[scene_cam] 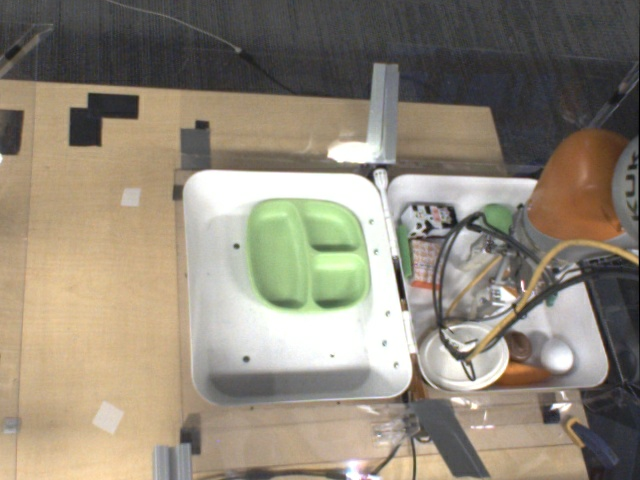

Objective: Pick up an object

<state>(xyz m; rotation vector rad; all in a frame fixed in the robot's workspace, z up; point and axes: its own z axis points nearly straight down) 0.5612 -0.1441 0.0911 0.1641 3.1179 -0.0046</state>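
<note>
1. Gripper is down inside the right bin, a tangle of metal parts and black and yellow cables around it. Can't tell if anything sits between the claw's tips; claw state not readable from this angle.
2. Arm comes in from the right, orange band over the right bin's upper right corner, grey wrist below it.
3. Cables loop from the wrist down to a white bowl at the bin's lower left; a yellow cable crosses the bowl's rim.
4. Candidate pick objects all lie in the right bin, crowded close together:
   - a printed carton, black-and-white pattern, at the upper left of the bin
   - a red-and-white packet just below it
   - a green item near the top, beside the wrist, partly hidden
   - a brown round item right of the bowl
   - a white ball just beside the brown item
   - an orange item along the bin's bottom wall, partly under the bowl
5. Left bin holds a green divided plate, three compartments, lying in the bin's middle toward the top.
6. Both bins sit side by side on a wooden bench; a metal bracket stands above the seam between them.
</note>
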